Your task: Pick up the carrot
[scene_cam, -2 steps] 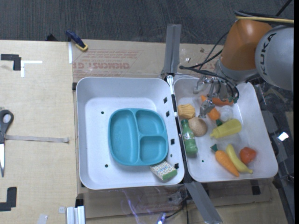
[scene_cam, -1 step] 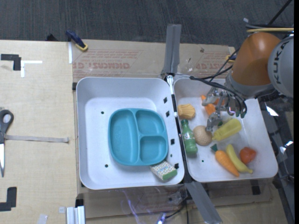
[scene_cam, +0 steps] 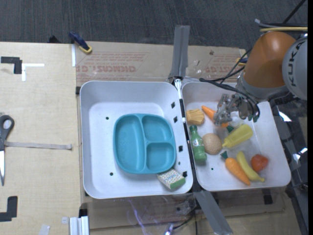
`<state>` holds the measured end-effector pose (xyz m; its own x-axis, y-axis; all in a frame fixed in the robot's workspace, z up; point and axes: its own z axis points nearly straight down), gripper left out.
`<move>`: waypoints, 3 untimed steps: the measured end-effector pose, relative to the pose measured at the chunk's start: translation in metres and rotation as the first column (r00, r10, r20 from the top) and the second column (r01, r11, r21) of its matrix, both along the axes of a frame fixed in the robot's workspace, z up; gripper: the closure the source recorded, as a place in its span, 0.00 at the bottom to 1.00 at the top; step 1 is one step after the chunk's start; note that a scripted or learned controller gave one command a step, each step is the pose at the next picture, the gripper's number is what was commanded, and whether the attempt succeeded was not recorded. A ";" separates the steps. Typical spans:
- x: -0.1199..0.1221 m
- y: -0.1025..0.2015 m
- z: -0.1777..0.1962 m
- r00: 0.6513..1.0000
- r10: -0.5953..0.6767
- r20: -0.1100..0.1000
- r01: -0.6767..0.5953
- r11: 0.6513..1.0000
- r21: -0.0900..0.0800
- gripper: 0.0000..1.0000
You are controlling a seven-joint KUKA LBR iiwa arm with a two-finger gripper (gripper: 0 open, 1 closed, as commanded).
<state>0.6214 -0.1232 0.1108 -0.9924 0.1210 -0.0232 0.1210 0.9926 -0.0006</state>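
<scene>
In the left bin [scene_cam: 93, 146], centre-left of the frame, a turquoise divided plate [scene_cam: 145, 143] lies flat, with a sponge [scene_cam: 171, 179] just below its lower right corner. Along the left side of the right bin [scene_cam: 279, 151] sit a yellow corn piece [scene_cam: 195, 116] and, below it, a green bottle [scene_cam: 197, 144] beside a round tan potato [scene_cam: 212, 143]. A carrot [scene_cam: 209, 112] lies at the upper middle of this bin, just left of the gripper [scene_cam: 226, 114], its tip near the metal fingers but not between them. The gripper hangs over the bin's upper centre; its fingers look slightly parted with nothing clearly between them, though the view is cluttered. Below it lie a yellow pepper [scene_cam: 237, 136], a second carrot [scene_cam: 237, 171], a banana [scene_cam: 249, 167] and a tomato [scene_cam: 259, 162].
</scene>
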 end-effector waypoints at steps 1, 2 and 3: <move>-0.069 0.024 -0.017 1.000 0.017 -0.017 -0.016 1.000 0.002 1.00; -0.069 0.024 -0.017 1.000 0.016 -0.017 -0.016 1.000 0.002 0.00; -0.067 0.024 -0.007 1.000 0.018 -0.011 -0.018 1.000 0.001 1.00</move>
<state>0.5548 -0.0995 0.1041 -0.9946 0.1030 -0.0123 0.1030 0.9947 -0.0012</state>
